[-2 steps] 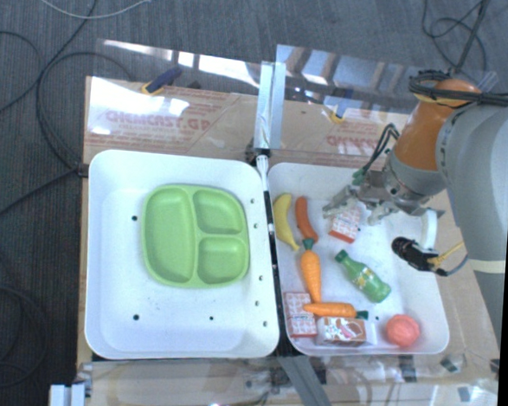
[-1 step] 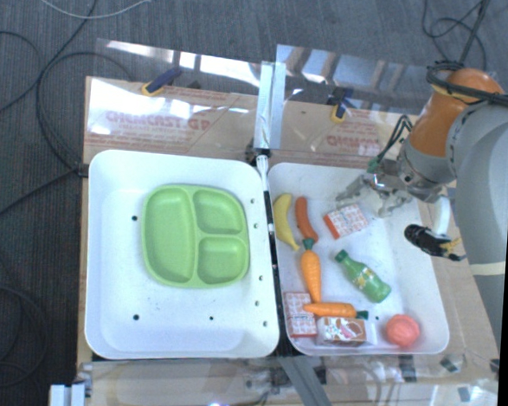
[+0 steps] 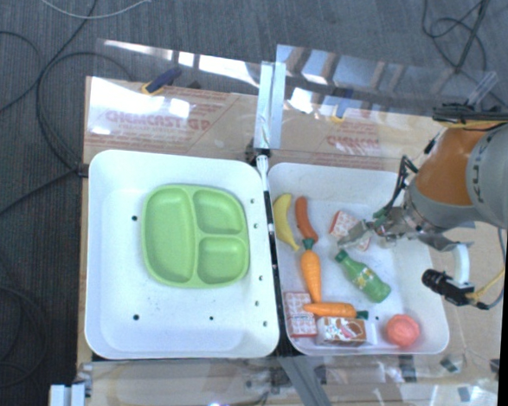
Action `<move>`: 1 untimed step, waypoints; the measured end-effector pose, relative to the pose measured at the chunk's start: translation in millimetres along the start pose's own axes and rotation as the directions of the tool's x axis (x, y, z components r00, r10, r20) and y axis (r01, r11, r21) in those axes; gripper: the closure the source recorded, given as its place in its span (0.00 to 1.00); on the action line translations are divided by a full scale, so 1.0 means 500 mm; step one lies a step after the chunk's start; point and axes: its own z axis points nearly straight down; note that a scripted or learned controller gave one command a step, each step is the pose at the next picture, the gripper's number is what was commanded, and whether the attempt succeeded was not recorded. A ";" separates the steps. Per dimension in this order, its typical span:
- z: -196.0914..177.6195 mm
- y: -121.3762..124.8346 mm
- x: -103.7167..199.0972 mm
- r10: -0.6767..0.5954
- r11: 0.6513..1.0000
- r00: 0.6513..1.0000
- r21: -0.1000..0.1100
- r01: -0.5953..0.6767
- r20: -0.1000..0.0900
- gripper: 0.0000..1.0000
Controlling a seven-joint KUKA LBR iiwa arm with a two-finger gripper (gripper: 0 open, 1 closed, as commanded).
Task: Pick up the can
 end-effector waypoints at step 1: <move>0.001 0.097 0.112 0.223 0.975 0.975 -0.001 -0.223 0.001 0.00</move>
